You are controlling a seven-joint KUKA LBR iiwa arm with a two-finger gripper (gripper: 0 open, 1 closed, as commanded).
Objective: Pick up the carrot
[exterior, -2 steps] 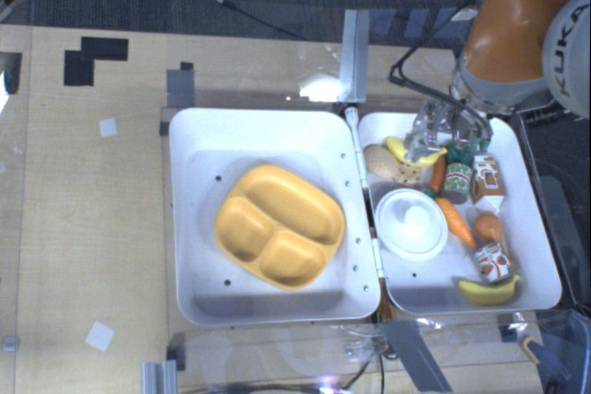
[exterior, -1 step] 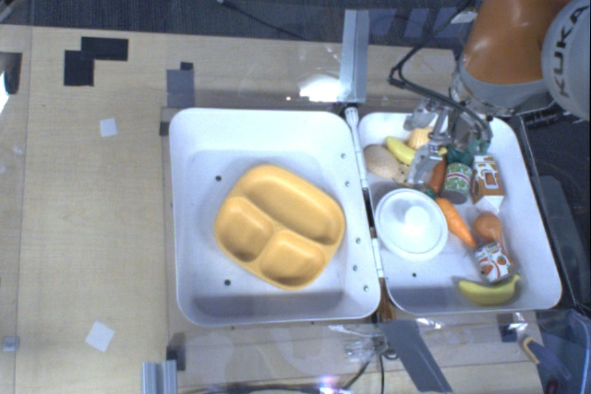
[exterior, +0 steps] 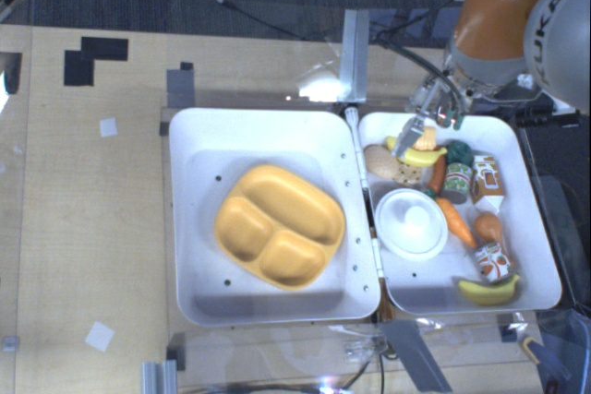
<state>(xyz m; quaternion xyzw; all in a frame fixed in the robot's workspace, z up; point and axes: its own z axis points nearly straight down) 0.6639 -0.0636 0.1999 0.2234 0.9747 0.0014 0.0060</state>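
Note:
The carrot (exterior: 455, 221) lies slanted in the right bin (exterior: 540, 226), just right of a white bowl (exterior: 413, 220) and touching its rim. My gripper (exterior: 430, 119) hangs over the bin's back left part, above a small yellow and white item (exterior: 425, 140) and a banana (exterior: 420, 156). It stands well behind the carrot. The fingers (exterior: 413, 126) look spread apart, with nothing clearly held between them.
Around the carrot crowd a green can (exterior: 457, 171), a red piece (exterior: 438, 173), a small carton (exterior: 487, 180), an orange ball (exterior: 488, 226), a bottle (exterior: 494, 261) and a second banana (exterior: 487, 290). A yellow divided plate (exterior: 280, 224) sits in the left bin (exterior: 194, 198).

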